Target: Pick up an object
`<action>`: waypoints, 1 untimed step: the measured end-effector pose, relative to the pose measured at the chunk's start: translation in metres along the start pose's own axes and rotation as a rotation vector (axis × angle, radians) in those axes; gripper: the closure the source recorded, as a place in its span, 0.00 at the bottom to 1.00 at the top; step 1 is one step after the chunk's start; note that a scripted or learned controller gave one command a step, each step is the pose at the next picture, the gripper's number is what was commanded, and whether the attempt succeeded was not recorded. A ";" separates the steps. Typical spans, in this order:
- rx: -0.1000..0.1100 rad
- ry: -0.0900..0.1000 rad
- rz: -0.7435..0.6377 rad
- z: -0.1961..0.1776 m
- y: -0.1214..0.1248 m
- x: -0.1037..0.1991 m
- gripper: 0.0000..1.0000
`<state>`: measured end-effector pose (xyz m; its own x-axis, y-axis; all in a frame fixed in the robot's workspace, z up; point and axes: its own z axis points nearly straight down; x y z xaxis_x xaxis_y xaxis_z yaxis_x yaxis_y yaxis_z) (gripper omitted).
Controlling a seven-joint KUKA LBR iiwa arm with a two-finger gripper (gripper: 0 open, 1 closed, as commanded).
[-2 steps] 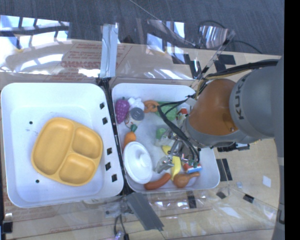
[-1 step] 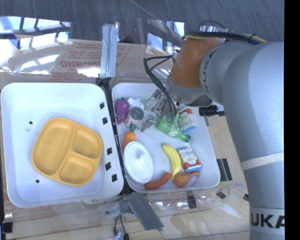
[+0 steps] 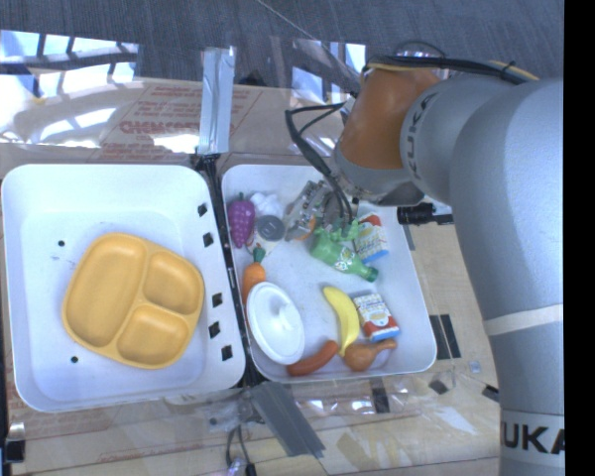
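We see two white bins side by side. The left bin [image 3: 30,206] holds a yellow tray [image 3: 131,297] with three parts. The right bin [image 3: 416,315] is full of toy food.

The big grey arm [image 3: 496,167] comes in from the right, with its orange band [image 3: 382,117] near the top of the right bin. The gripper [image 3: 307,209] hangs low in the top part of that bin. We cannot tell how its jaws stand, since they are small and dark and mixed in with the toys.

Just left of the jaws is a grey round thing [image 3: 270,228], and past that a bunch of purple grapes [image 3: 240,219]. Just right of the jaws and a little below is a green toy [image 3: 339,249], right beside a small box with a blue end [image 3: 372,238]. Below the jaws and to the left is an orange carrot [image 3: 253,278], touching a white bowl [image 3: 276,322]. Well below the jaws is a yellow banana [image 3: 342,315], with a little red and white box [image 3: 375,313] next to it. At the bottom edge of the bin lie a red sausage [image 3: 312,359] and an orange toy [image 3: 362,355].
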<state>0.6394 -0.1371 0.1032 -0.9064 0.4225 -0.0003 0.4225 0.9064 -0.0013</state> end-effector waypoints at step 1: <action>-0.005 -0.013 -0.042 -0.120 0.032 0.012 1.00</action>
<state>0.6418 -0.1026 0.2231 -0.9231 0.3842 -0.0134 0.3842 0.9232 0.0036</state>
